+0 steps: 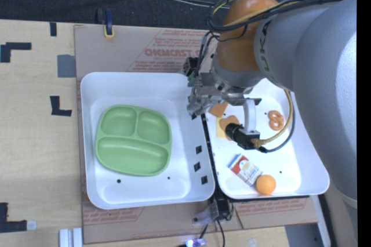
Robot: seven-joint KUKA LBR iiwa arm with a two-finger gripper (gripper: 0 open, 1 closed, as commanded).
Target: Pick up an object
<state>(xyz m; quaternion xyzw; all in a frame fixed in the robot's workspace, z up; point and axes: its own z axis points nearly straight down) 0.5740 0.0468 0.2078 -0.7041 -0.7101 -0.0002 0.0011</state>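
- The grey arm (313, 66) is reaching in from the right over the two white bins; its orange band (246, 14) is showing above the wrist.
- The pincer (200, 102) is hanging over the divide between the bins, at the right bin's (310, 173) left edge; how far it is open, I cannot tell, nor whether anything is sitting in it.
- In the right bin, a pretzel (276, 119), a small red-and-white box (244, 169) and an orange ball (265, 184) are lying apart; orange-yellow pieces (226, 124) are lying just beside the pincer.
- The left bin (93, 89) is holding a green divided plate (134, 140); both bins are resting on the cardboard-covered tabletop (35, 147).
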